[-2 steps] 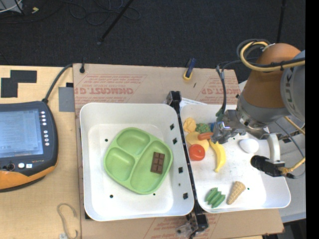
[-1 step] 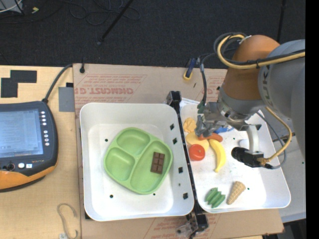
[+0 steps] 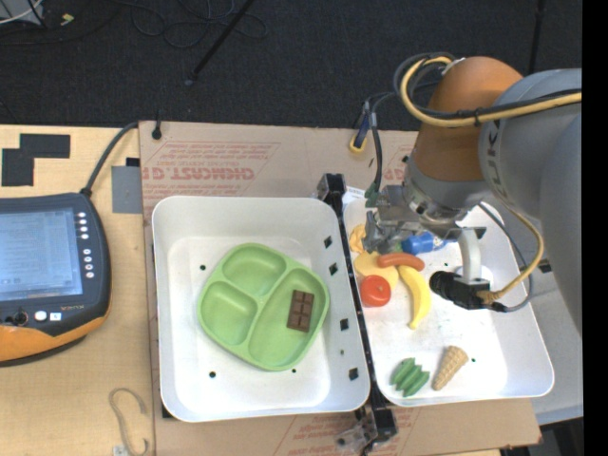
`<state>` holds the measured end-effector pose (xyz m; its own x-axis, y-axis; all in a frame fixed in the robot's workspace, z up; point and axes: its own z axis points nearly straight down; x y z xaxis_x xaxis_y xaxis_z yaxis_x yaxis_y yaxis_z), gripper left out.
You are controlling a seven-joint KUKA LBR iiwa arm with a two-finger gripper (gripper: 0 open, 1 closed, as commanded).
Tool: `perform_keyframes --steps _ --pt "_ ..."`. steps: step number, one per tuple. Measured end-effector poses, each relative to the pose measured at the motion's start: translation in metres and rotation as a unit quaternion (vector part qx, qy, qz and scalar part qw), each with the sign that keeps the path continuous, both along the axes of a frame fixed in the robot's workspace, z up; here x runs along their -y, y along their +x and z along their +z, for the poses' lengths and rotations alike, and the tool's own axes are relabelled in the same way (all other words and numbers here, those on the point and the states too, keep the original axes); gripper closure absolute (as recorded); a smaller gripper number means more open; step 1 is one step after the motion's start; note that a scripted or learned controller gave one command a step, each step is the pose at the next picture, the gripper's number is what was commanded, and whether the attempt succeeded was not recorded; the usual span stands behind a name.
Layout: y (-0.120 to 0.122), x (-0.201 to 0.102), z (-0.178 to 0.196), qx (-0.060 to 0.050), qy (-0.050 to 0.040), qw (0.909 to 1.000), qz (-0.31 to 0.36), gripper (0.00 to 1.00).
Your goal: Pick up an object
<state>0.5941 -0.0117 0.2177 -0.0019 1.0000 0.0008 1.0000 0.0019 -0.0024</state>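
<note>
My gripper (image 3: 383, 239) reaches down into the upper left corner of the right bin (image 3: 518, 354), just above a cluster of toy food. Directly under it lie an orange carrot-like piece (image 3: 400, 260) and a yellow piece (image 3: 360, 263). A red tomato (image 3: 375, 291) sits just below them, with a banana (image 3: 416, 299) to its right. A blue object (image 3: 425, 243) pokes out beside the wrist. Nothing is visibly held.
Green pea pods (image 3: 410, 376) and an ice cream cone (image 3: 449, 367) lie at the right bin's front. The left bin (image 3: 179, 350) holds a green divided plate (image 3: 242, 312) with a chocolate bar (image 3: 300, 310). A control tablet (image 3: 43, 264) rests at far left.
</note>
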Motion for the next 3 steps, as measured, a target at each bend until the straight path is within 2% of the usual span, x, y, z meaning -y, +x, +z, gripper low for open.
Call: perform_keyframes --steps 1,2,3 --pt "-0.005 -0.005 0.019 0.000 -0.0001 1.0000 0.000 1.00" --pt "0.001 -0.007 -0.001 -0.002 -0.0007 1.0000 0.001 1.00" --pt "-0.001 -0.009 0.002 -0.001 -0.0005 1.0000 0.000 1.00"
